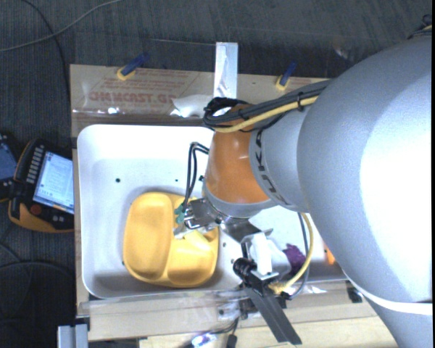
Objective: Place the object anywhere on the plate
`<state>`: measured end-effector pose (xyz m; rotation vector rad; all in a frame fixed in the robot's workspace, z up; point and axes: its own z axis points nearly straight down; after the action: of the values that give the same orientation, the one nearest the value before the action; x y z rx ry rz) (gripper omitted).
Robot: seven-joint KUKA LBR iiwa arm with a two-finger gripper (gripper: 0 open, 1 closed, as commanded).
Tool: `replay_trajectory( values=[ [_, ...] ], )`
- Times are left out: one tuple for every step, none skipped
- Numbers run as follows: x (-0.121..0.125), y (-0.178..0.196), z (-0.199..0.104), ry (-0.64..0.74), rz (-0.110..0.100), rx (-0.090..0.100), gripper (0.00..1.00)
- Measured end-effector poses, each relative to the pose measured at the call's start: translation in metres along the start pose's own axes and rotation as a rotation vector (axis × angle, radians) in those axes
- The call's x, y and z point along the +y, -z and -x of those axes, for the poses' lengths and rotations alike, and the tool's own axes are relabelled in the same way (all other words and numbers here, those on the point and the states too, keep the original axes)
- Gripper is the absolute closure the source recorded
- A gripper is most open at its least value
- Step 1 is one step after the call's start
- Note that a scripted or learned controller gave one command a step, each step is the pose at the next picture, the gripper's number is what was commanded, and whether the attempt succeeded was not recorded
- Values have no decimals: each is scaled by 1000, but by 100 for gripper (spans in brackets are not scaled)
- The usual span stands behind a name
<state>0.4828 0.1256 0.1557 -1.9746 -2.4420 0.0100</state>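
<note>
Hovered with the gripper (192,220) over the yellow plate (156,241) in the left bin (101,158), fingers' state untellable, object unseen, release probably next

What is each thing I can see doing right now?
yellow plate: lying in the left white bin, partly under the arm.
left white bin: holding the plate.
gripper: low over the plate's right part, fingers hidden.
purple object: lying right of the plate, mostly hidden by the arm.
handheld screen: lit, lying left of the bench.
</note>
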Motion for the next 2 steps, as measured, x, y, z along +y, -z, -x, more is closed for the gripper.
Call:
replay_trajectory(
  values=[
    [0,8,0,1,-4,-1,100],
    [89,19,-39,29,2,-2,100]
  ],
)
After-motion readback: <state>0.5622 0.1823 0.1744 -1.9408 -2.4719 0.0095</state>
